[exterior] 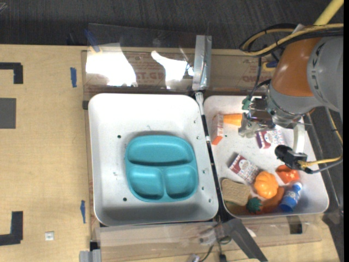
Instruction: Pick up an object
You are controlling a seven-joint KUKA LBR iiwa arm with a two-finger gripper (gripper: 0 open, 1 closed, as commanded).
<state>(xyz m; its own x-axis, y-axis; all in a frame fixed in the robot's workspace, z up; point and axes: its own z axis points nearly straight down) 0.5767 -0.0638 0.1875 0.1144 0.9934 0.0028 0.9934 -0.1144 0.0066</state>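
Tool (pixel 254 120): metal, low over the right bin (pixel 319 201)'s upper part; grip state cannot be told. Beside it, an orange wedge (pixel 233 119) and a purple-white packet (pixel 266 139). Nearer front: printed carton (pixel 244 167), round orange fruit (pixel 266 184), blue bottle (pixel 290 196), brown slab (pixel 235 192). Left bin (pixel 103 113): smooth teal three-compartment tray (pixel 161 166). Counter (pixel 43 146): tan board.

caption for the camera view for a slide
Gripper over the right bin of small items; teal tray in the left bin.
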